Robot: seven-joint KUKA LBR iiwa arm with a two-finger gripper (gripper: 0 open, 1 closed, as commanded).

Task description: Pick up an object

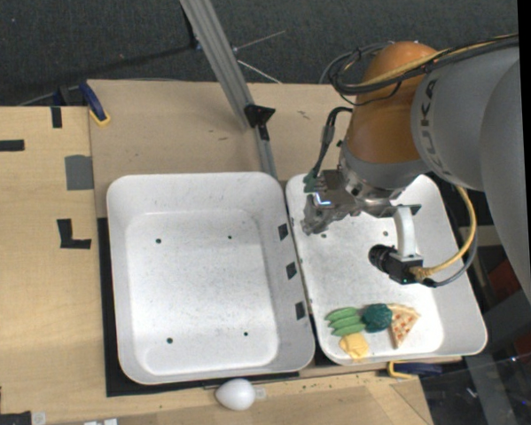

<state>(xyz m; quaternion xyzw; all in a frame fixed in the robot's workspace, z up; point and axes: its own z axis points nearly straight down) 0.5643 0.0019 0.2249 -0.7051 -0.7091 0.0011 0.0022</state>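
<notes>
White egg-shaped ball (pixel 235 394) on the wooden surface (pixel 39 290), just outside the near rim of the left bin (pixel 198 273). In the right bin (pixel 453 322), clustered in the near corner: green pea pod (pixel 345 319), dark green broccoli piece (pixel 376 316), yellow block (pixel 354 345) and pizza slice (pixel 403 323), touching or nearly touching one another. Farther back, pincer (pixel 317 215) low over the far left part of the right bin, well apart from the toy food; nothing seen between its tips, open or closed impossible to tell. Behind, grey arm (pixel 473 116) with orange band (pixel 393 103), and a metal pole (pixel 227 67) slanting beyond the bins.
</notes>
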